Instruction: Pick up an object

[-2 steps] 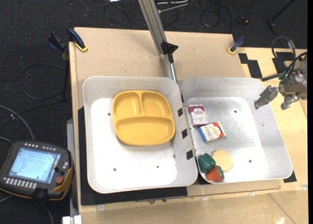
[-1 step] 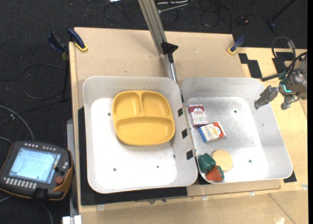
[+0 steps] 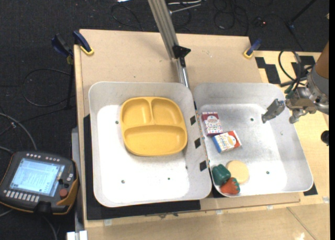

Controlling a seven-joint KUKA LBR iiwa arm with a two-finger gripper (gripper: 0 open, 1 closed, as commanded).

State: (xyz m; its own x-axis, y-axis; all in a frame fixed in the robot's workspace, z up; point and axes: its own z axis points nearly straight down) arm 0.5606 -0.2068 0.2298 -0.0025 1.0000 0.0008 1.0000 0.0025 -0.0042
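The right bin [image 3: 272,144] holds a small maroon and white carton [image 3: 211,123], an orange and white box [image 3: 226,141], a pale round disc [image 3: 237,171], and a green and red pepper-like toy [image 3: 225,179] at its front left corner. A yellow divided plate [image 3: 154,126] lies in the left bin [image 3: 141,181]. My gripper [image 3: 285,110] hovers over the right bin's far right edge, well right of the objects, with its fingers spread apart and nothing between them.
A slanted metal pole [image 3: 165,19] rises from the bench behind the bins. A teach pendant [image 3: 36,178] lies on the floor at the left. Clamps sit at the bench's back corners [image 3: 84,45]. The right bin's middle and right floor is bare.
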